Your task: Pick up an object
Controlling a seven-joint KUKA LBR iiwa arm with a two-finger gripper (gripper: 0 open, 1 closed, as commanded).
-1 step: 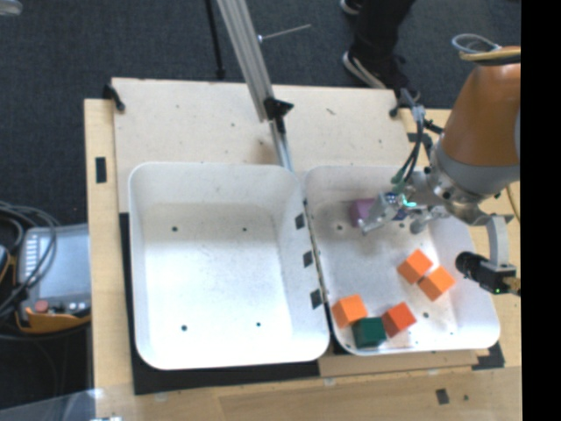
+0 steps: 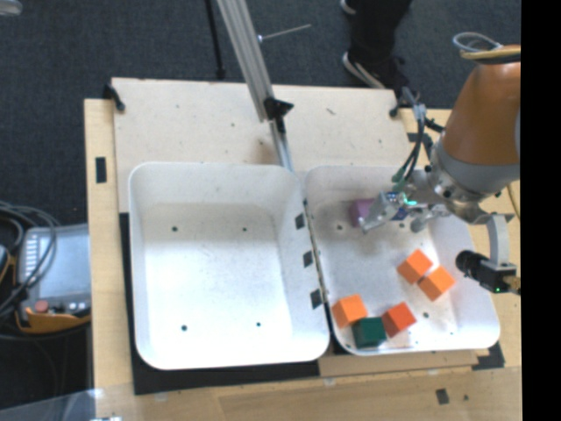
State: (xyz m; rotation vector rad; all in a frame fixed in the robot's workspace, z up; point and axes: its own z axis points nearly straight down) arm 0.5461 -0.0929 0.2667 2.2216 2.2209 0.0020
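My gripper (image 2: 382, 214) hangs low over the upper middle of the right bin (image 2: 344, 186), coming in from the right under the grey and orange arm (image 2: 486, 121). A small purple object (image 2: 361, 210) lies right against its left tip; whether it is gripped is not visible. Further down the same bin lie two orange blocks touching each other (image 2: 415, 266) (image 2: 437, 282). Near the front rim sit another orange block (image 2: 351, 309), a reddish-orange block (image 2: 400, 317) and a dark green block (image 2: 370, 331).
The left bin (image 2: 140, 261) adjoins the right one along a shared wall. A slanted aluminium bar (image 2: 247, 55) rises behind the bins. A black fitting (image 2: 482, 270) sticks out at the right bin's right edge. A person's shoes (image 2: 372, 64) stand beyond the bench.
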